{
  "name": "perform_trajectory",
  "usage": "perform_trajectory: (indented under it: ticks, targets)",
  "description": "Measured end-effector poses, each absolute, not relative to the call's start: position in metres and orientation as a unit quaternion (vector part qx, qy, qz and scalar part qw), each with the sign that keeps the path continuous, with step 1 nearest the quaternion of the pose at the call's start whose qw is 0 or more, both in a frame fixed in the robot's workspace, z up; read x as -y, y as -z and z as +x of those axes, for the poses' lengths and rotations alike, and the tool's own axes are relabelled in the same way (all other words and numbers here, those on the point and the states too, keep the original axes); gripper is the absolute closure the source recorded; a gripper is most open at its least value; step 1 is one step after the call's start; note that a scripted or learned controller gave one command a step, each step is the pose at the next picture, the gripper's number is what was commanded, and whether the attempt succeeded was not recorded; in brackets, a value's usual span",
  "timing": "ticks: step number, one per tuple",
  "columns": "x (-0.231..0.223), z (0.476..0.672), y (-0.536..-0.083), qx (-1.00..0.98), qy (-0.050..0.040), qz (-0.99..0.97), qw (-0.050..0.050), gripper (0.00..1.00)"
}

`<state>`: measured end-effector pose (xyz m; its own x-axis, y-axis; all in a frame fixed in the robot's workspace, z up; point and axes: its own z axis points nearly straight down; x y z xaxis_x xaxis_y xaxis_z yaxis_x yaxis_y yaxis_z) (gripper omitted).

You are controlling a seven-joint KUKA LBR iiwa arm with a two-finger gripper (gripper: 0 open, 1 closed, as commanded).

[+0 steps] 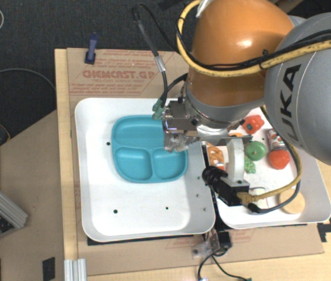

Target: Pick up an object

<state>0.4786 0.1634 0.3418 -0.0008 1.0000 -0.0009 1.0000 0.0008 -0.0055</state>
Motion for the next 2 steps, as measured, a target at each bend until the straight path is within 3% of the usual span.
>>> perform_trajectory:
  ticks: [1, 2]
  targets:
    - [-0.2287, 0.4788, -0.3678, 0.710, 0.0023, -0.704, 0.000, 1.00]
    - [-0.2252, 0.4794, -0.3774, 0.708, 0.0012, -0.706, -0.001, 1.00]
